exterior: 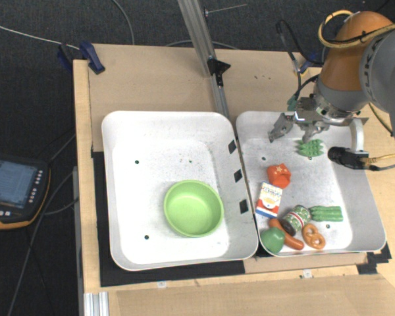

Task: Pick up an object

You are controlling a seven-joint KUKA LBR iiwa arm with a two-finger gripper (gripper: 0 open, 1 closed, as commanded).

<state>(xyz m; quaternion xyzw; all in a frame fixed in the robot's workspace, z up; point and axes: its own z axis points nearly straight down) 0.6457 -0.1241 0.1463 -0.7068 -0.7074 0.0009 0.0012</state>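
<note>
My gripper (295, 131) hangs over the far end of the right bin (355, 196), open, with nothing between its spread fingers. A small green leafy toy (311, 149) lies just below its right finger (314, 134). Nearer the front lie a red tomato-like toy (279, 174) and a white carton with red and blue print (270, 200). At the bin's near end sit a green ridged toy (326, 213), a small can (295, 220), a pretzel (314, 236), a sausage (291, 241) and a green round fruit (272, 240).
The left bin (128, 143) holds a light green bowl (193, 207) near its front right. A metal pole (201, 38) slants up from between the bins. A handheld pendant (13, 189) lies off the bench at left.
</note>
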